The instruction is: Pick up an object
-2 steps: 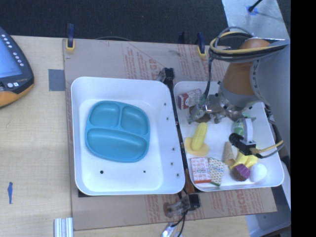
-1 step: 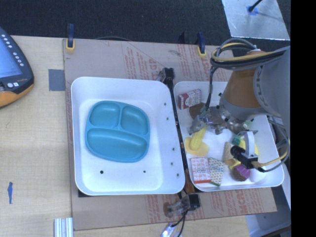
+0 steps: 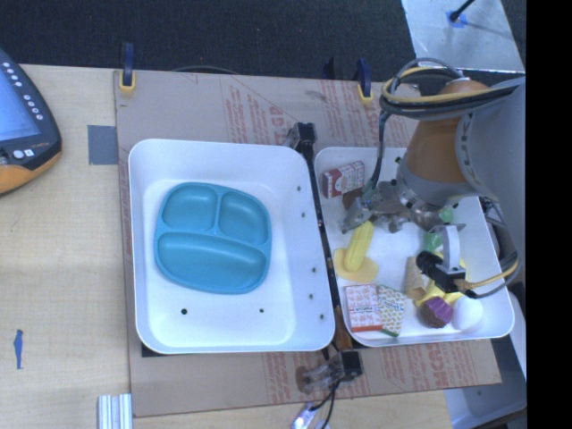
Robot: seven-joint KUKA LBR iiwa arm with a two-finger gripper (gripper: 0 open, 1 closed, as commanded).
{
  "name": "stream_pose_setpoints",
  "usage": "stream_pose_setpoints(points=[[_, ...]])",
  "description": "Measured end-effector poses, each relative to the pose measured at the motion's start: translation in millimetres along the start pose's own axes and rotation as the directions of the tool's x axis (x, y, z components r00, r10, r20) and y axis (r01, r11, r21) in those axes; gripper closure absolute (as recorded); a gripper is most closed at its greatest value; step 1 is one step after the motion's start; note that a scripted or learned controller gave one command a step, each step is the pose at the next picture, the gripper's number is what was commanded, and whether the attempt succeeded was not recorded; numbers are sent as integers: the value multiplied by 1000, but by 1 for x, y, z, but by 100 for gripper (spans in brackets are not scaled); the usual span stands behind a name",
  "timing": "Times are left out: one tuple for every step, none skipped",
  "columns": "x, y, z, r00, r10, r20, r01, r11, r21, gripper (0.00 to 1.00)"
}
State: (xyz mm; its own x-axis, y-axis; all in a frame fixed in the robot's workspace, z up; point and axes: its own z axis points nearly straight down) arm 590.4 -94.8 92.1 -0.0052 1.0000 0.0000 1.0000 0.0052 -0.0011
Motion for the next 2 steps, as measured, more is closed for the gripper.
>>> stream_pose_setpoints(points=[[-1,-1,-10,1000,-2,0,2,1000,3,100],[66,16,-106,1000,-5,-3,5,1000,-6,100]])
